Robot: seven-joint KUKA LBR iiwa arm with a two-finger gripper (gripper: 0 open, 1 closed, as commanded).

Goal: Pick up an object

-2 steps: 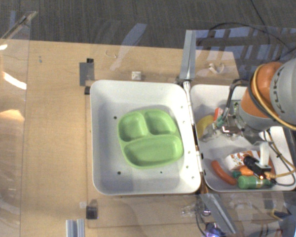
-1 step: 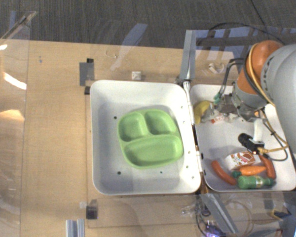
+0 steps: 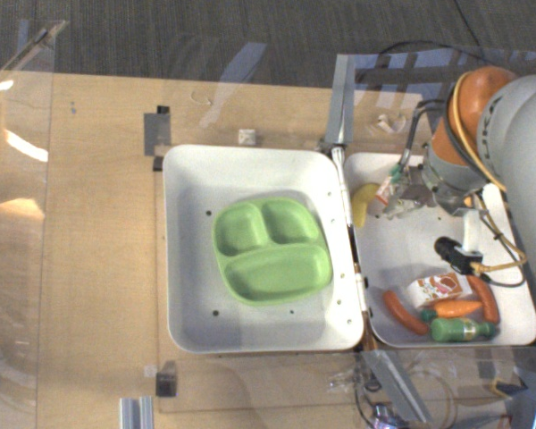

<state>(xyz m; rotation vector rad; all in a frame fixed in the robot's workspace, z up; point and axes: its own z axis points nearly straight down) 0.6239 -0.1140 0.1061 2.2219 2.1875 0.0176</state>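
The hand point(image 3: 395, 190) hovers low beside the banana point(image 3: 363, 206), upper right of the frame. Whether it grips anything cannot be told. Judging by this, nothing is lifted yet.

Bins point(image 3: 183, 239) white. Tray point(image 3: 271, 250) light green. Banana point(image 3: 364, 203) yellow. Sausage point(image 3: 404, 313) red-orange. Carrot point(image 3: 457, 309) orange. Bottle point(image 3: 461, 331) green. Carton point(image 3: 439, 288) white with red print. Arm point(image 3: 509, 114) grey, orange band. Bench point(image 3: 71, 239) pale wood.
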